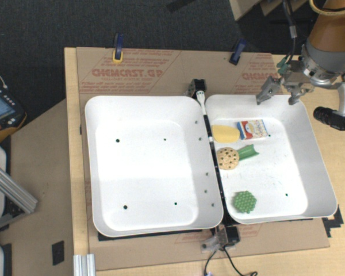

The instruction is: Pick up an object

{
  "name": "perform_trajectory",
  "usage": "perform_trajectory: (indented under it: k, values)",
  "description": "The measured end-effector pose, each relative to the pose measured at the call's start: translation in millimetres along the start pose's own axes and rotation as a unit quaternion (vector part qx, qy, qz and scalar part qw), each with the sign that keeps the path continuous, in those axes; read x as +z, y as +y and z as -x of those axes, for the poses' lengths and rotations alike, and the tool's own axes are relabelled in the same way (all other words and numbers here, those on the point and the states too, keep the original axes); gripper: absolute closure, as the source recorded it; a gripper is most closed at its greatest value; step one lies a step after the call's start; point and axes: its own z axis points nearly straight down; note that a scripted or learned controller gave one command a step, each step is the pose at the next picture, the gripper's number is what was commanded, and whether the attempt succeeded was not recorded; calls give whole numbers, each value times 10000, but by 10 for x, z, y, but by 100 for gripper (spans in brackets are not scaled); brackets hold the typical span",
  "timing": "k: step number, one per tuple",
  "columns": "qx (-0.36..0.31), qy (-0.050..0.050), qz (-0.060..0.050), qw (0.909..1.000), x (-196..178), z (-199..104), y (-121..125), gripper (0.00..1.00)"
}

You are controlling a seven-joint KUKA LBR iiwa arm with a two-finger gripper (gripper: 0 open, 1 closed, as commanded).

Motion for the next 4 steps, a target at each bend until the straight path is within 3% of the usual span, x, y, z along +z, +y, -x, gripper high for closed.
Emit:
perform_trajectory:
  k: [1, 2, 3, 4]
  values:
    - [26, -27, 67, 10000, -1237, 286, -799, 0]
    - [27, -60, 109, 9999, -2759, 812, -939, 0]
    - [-3, -30, 40, 10000, -2761, 773, -922, 100]
    - [-6, -24, 41, 10000, -3055, 769, -851, 100]
